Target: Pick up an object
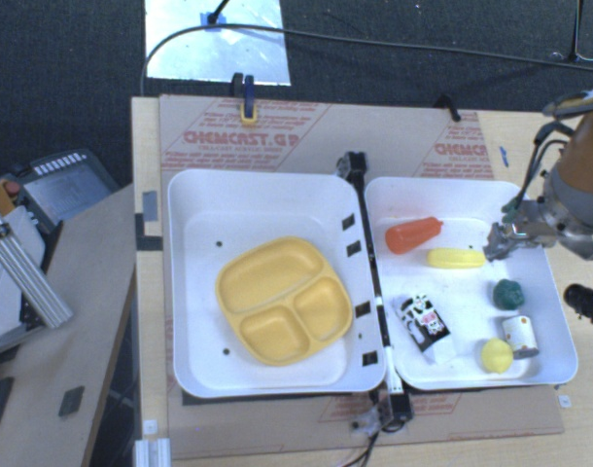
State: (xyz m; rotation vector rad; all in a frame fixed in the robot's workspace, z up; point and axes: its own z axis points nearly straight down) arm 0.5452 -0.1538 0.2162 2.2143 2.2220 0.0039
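Right-hand bin (559, 290) first: gripper (498, 244), grip state unreadable, hovers just right of the yellow banana (456, 258), which lies lengthwise left-to-right.

Bench (146, 261) is covered by a printed cardboard sheet (316, 134). Two white bins are set on it side by side, touching: left bin (194, 290), right bin (549, 309). Yellow clamp (248, 100) is fixed at far edge.
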